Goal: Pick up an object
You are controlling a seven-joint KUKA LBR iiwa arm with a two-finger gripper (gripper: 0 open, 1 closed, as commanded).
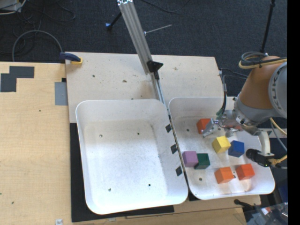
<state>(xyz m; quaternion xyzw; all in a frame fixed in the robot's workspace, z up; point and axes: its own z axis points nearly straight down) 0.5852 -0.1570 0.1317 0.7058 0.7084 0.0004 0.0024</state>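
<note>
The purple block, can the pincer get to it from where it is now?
Probably yes. The purple block lies open from above in the right bin, and the pincer hangs nearby over the same bin. But the green block touches its right side, so a grab from that side looks cramped.

Seven small coloured cubes (221,144) in right bin (187,108)

Bench (117,78) of pale board bore two white bins: the right bin (187,108) lay beneath the pincer (208,131), the left bin (122,153) well to its left.
</note>
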